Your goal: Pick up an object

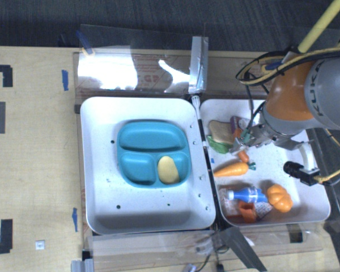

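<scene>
A pale wooden bench point(34, 152) bore two white bins; the left bin point(102, 197) held a blue sectioned tray point(141, 146) with a yellow potato-shaped piece point(168, 169); the grey arm point(306, 95) reached over the right bin point(314, 208); its gripper point(246, 142), fingers' spread unreadable, hung just above a carrot point(232, 169).

Partial dark letters, seemingly "KU", run down the grey arm point(327, 89); no other marking is legible.
</scene>
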Controlling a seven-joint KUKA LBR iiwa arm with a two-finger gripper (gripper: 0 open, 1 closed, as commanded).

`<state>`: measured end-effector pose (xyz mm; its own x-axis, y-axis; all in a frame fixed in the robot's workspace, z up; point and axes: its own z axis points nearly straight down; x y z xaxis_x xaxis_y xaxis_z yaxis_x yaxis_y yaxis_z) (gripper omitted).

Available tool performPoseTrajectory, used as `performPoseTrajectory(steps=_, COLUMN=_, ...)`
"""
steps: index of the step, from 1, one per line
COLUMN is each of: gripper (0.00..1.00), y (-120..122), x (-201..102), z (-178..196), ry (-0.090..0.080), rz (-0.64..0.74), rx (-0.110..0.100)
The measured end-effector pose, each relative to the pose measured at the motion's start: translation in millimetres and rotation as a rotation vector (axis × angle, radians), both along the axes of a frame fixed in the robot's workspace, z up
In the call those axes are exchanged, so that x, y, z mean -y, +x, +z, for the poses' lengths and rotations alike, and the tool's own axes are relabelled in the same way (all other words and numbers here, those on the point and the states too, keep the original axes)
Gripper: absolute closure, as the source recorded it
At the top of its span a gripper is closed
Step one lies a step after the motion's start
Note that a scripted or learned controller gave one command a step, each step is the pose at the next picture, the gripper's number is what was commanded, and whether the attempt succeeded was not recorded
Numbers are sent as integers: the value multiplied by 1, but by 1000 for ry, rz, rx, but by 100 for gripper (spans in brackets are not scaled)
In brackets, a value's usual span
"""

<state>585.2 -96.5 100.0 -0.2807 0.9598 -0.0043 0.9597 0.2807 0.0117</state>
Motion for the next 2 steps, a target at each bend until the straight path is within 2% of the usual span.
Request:
performPoseTrajectory(steps=1, gripper=100, y=56, x=-50, z=89, ry=2, rz=-43, rx=-3)
performPoseTrajectory(steps=2, gripper=100, y=82, x=-61, z=134, ry=4, rz=-380, rx=-7)
